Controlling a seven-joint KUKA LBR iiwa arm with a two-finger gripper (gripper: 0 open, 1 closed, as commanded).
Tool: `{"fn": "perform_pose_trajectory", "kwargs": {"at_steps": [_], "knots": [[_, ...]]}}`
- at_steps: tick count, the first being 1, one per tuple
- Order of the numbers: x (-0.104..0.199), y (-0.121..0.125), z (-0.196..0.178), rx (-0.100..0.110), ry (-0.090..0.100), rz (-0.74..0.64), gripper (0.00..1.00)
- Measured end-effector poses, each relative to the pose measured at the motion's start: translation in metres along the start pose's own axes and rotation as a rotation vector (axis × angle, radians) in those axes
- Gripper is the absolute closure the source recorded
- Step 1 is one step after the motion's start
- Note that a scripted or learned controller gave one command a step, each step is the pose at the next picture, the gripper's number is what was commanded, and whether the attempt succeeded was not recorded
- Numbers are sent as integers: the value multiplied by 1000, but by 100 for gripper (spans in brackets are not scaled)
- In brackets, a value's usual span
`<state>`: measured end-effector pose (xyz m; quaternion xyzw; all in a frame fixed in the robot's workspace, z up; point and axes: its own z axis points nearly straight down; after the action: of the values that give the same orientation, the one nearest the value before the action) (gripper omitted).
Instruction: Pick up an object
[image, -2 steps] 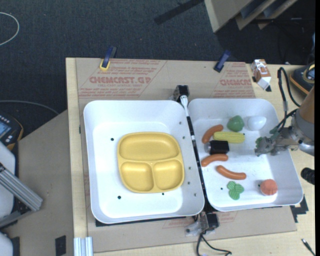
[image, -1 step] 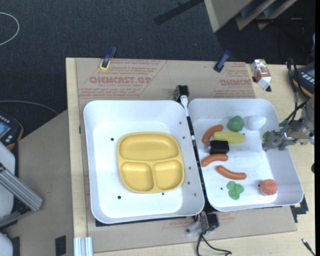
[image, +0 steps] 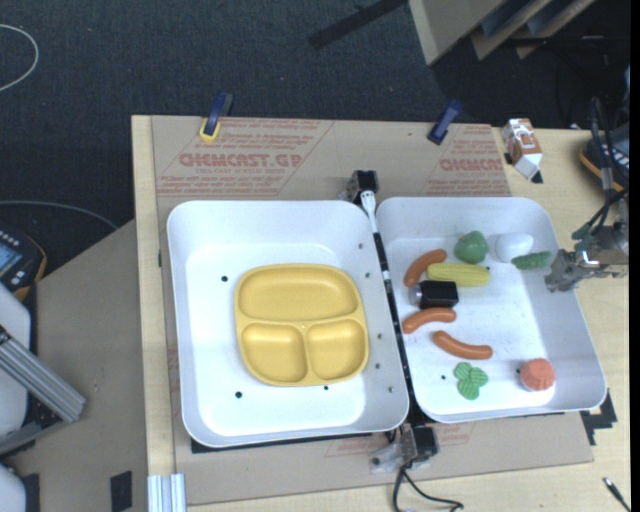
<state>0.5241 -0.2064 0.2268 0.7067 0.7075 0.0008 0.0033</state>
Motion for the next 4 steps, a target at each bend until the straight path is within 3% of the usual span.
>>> {"fn": "perform_pose_trajectory", "kwargs": {"at_steps": [2,3,4], "knots": [[119,41,6,4,4,-5,100],[116,36,0,5,3,1,100],[114,48,7,2,1,0,100]]}}
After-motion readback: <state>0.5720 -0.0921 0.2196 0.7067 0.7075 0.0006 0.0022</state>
